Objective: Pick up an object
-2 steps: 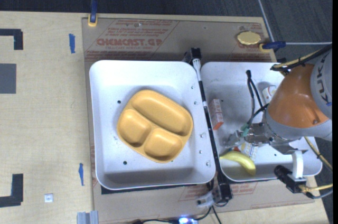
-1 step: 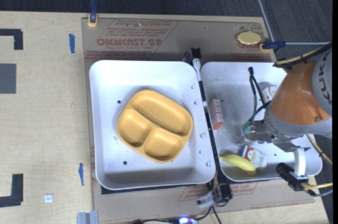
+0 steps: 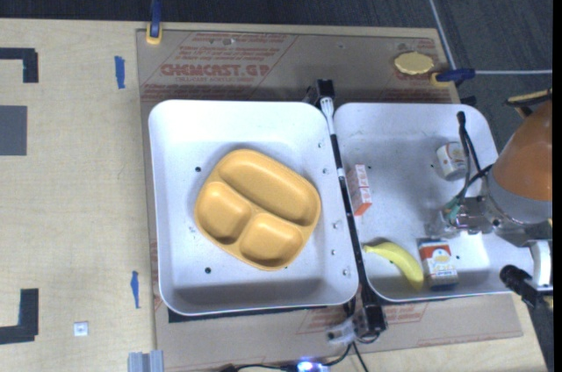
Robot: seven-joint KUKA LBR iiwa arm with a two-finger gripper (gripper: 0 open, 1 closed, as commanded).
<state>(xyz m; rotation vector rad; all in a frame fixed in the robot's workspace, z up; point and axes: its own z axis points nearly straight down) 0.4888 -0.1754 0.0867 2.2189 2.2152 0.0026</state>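
Note:
The right bin [image 3: 399,126] holds a yellow banana [image 3: 395,260] at its front. A small box with a red and white label [image 3: 437,263] lies just right of the banana. A narrow orange and white carton [image 3: 358,189] rests by the bin's left wall, and a small white container [image 3: 450,158] sits toward the back right. The arm's orange band [image 3: 529,161] enters from the right edge. My gripper [image 3: 458,218] hangs low over the right bin, just behind the labelled box, with cables around it.
The left bin [image 3: 169,126] carries a yellow three-compartment tray [image 3: 256,207]. A black divider [image 3: 338,177] runs between the bins. A yellow disc [image 3: 414,63] lies on the cardboard behind the right bin.

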